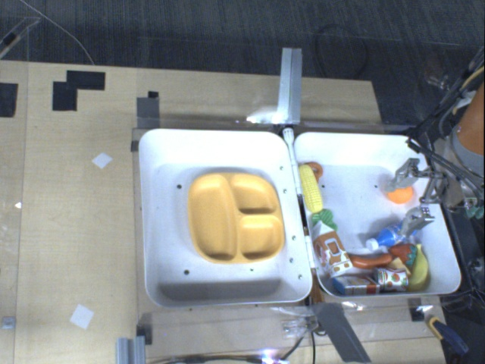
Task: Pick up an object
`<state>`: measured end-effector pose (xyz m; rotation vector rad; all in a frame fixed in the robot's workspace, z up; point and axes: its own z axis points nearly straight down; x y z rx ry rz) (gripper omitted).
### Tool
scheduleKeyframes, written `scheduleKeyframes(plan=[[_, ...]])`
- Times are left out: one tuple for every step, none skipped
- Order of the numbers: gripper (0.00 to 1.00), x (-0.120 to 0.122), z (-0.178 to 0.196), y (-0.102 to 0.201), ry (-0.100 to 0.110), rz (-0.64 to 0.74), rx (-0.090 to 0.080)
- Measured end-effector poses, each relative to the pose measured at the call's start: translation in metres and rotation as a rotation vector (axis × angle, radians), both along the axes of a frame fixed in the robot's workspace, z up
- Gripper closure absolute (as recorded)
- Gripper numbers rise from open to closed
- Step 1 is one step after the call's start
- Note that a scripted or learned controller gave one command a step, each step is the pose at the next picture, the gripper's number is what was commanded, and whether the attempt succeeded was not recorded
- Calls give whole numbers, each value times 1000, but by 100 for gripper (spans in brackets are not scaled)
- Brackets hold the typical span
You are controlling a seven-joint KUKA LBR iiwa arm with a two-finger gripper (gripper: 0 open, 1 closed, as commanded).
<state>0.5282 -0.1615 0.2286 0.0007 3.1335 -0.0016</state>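
Pale wooden surface (68, 226) fills the left of the frame, with dark carpet along the top. Left of centre sits a shallow white bin (159, 271) holding a yellow divided tray (233, 217). To its right, touching along the shared edge, a second white bin (356, 150) holds a cluster of toys: a corn cob (310, 189) against the left wall, a small carton (328, 246) below it, then a red sausage (369, 262), a can (379, 281), a blue piece (387, 238) and a banana (419, 270) in the lower right corner. An orange ball (400, 196) lies apart, at right of centre. The end effector (414, 193) hangs just over that ball, its two silver fingers (405, 173) spread wide on either side, gripping nothing. Likely risks: the round ball rolls away when the fingers close, or the lower finger catches the crowded toys below.
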Motion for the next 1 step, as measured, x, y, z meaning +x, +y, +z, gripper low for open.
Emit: scheduleKeyframes(plan=[[0, 39, -137, -31, -4, -498, 3]])
